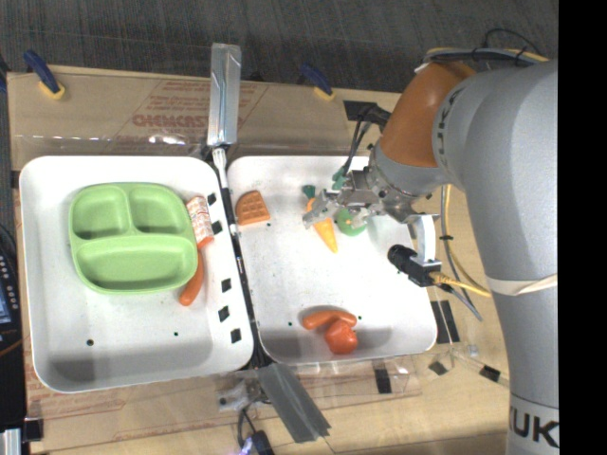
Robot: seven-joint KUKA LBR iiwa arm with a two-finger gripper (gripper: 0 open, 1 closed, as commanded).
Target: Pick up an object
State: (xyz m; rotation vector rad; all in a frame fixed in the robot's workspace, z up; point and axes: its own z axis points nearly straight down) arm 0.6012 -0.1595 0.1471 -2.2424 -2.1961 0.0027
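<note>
- End effector (340,207) hangs low in the right bin (285,282), right at the yellow-orange carrot piece (327,234); whether it is released or clenched cannot be told.
- Carrot piece lies just below the end effector, its long axis running up-down, touching a green toy (353,222).
- Farther from the carrot piece: a toast slice (251,208) toward the divider, red-orange toys (334,329) at the near wall.
- Left bin (57,349) holds a green tray (128,237); cardboard surface (95,102) lies beneath.
</note>
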